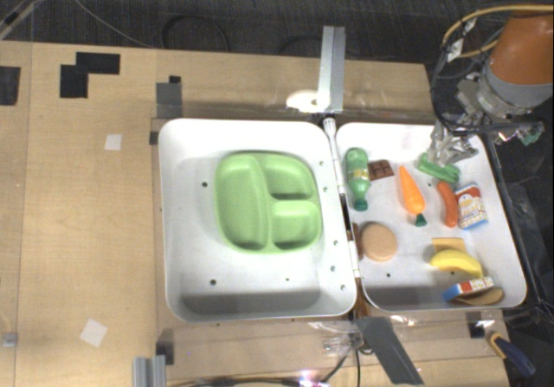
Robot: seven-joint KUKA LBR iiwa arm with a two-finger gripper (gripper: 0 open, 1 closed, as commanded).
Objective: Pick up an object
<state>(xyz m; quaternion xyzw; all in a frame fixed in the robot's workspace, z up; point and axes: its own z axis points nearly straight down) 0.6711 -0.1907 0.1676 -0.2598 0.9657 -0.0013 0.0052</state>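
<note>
The right bin (511, 242) holds several toy foods. Among them are a green bottle (356, 176), a brown chocolate piece (379, 170), an orange carrot (412, 193), a green pod (439, 170), a red sausage (447, 203) and a small red and white carton (469, 206). A round tan bun (378, 241), a yellow banana (454, 260) and a blue and brown item (472, 290) lie nearer the front. My gripper (451, 150) hangs at the bin's back right, just above the green pod's far end. Nothing shows as lifted.
The left bin (186, 273) holds a green divided plate (264, 201). A metal post (332, 65) stands behind the seam between the bins. Cables loop around the arm's wrist (519, 56) at the upper right. Wooden bench stretches to the left.
</note>
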